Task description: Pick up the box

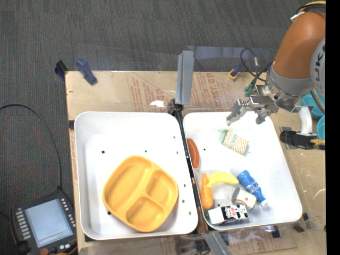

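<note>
Arm poised over the far edge of the right bin, its fingers spread with nothing between them.

The two-finger gripper (247, 112) hangs above the far rim of the right white bin (276, 153). The small patterned cardboard box (235, 142) lies just near of it, apart from the fingers. Further near sit a red sausage (193, 152), orange carrot (206, 191), yellow banana (222, 178), blue bottle (251, 185) and black-and-white carton (228, 213). A yellow sectioned plastic plate (140, 193) lies in the left white bin (90, 126).
</note>
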`<act>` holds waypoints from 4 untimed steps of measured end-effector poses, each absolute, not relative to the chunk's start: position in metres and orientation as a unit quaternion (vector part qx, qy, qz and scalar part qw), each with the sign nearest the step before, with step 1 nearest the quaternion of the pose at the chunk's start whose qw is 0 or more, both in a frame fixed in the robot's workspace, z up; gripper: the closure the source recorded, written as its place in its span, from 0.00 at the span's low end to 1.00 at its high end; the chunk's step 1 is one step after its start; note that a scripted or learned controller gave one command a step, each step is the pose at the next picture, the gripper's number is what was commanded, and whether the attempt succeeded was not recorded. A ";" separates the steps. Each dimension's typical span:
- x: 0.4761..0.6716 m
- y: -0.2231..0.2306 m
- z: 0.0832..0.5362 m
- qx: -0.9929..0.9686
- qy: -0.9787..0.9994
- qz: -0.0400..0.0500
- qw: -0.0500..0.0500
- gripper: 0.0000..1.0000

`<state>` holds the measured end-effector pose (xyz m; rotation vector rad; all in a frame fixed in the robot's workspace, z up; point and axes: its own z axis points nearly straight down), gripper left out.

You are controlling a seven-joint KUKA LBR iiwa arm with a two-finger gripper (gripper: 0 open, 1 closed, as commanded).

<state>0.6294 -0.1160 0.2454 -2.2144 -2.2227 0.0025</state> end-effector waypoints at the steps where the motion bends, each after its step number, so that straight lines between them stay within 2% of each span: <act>1: 0.639 -0.155 0.157 -0.653 -0.758 0.000 0.002 0.00; 2: 0.641 -0.155 0.094 -0.612 -0.791 -0.003 -0.004 0.00; 3: 0.643 -0.157 0.105 -0.613 -0.790 -0.004 -0.006 1.00; 4: 0.591 -0.140 0.202 -0.463 -0.886 -0.001 0.000 1.00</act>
